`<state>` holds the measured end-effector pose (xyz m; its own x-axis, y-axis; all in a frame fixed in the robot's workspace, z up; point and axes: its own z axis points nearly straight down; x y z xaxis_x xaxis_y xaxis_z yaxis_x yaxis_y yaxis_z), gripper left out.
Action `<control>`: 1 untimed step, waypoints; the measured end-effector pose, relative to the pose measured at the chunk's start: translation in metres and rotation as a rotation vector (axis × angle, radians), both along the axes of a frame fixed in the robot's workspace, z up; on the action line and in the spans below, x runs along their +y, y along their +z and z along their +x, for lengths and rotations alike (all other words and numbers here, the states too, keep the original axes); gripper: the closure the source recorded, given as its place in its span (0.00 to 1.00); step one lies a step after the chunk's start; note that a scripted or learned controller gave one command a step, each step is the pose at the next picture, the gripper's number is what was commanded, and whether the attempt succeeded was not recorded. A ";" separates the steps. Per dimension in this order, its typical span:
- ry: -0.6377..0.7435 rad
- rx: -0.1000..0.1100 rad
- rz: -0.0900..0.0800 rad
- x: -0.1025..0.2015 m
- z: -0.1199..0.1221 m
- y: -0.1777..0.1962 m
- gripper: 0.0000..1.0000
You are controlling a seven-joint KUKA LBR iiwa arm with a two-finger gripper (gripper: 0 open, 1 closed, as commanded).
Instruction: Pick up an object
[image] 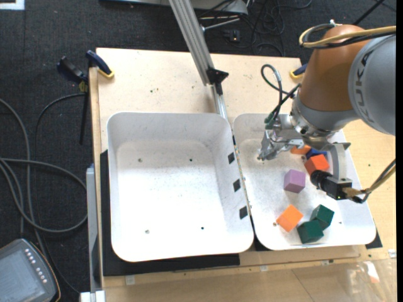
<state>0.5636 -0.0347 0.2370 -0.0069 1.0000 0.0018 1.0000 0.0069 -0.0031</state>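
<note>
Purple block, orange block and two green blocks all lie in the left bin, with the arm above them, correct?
Not the left bin. The camera view shows the purple block, orange block and green blocks in the right bin, with the arm above.

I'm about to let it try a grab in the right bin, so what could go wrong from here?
1. The claw hangs over bare floor of the right bin, apart from every block; a straight descent likely closes on nothing.
2. The two green blocks and the orange block sit bunched near the front wall, so a grab there may nudge neighbours.
3. The arm partly hides a red-orange block.
</note>
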 end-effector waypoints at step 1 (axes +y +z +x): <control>0.003 -0.002 0.001 0.061 -0.016 0.004 1.00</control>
